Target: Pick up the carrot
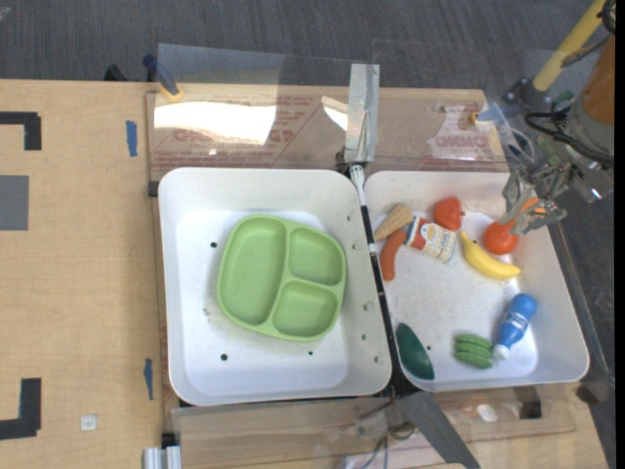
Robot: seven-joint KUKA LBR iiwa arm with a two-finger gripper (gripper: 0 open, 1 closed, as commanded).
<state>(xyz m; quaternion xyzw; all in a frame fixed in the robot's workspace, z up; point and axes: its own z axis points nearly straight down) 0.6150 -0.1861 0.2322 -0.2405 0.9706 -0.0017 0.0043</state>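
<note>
Arm (598,96): cut off by the right edge above the pincer, with just a slice of the orange band visible.
Pincer (530,206): a tangle of metal and cables; finger tips too small to tell apart.
Orange-red item (500,237): just below the pincer, its upper part hidden behind it; identity unclear.
Carton (431,239): left of the pincer, its print was too small to read.
Dark green item (414,352): far below-left of the pincer, too indistinct to name.

Grey metal claw (532,203), tangled cables, orange band.

cam: one, fixed overhead | slanted down, mid-range | covers both white bins (186,291) (side by side)
</note>
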